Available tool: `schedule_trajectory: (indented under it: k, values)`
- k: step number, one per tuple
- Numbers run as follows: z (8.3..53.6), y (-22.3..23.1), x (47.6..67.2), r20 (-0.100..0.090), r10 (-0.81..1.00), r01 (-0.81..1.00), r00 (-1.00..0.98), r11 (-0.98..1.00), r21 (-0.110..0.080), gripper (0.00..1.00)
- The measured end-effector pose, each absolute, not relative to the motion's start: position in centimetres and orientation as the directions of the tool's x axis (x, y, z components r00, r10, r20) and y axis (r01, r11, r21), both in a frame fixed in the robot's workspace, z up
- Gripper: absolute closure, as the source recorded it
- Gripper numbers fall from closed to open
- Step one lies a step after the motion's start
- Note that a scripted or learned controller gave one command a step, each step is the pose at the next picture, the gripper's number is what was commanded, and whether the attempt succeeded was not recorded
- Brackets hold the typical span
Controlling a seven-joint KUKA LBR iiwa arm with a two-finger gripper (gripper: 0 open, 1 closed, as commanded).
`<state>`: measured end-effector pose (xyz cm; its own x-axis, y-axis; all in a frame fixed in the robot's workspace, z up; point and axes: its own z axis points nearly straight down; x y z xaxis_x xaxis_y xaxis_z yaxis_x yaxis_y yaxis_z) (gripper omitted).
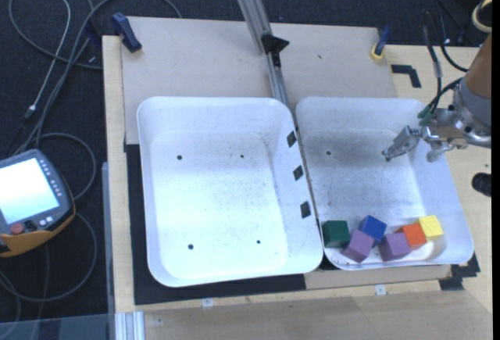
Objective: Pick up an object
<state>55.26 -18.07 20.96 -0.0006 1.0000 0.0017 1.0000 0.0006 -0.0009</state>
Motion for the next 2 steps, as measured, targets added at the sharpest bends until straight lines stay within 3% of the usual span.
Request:
schedule_trajectory:
  k: [1,2]
  values:
    - [11.9,-15.2,55.2,0.005,1.0,1.0,-0.002,0.002,-0.01,0.0]
    - [9.9,-20.7,59.7,-0.003,1.0,1.0,0.002,-0.002,0.002,0.0]
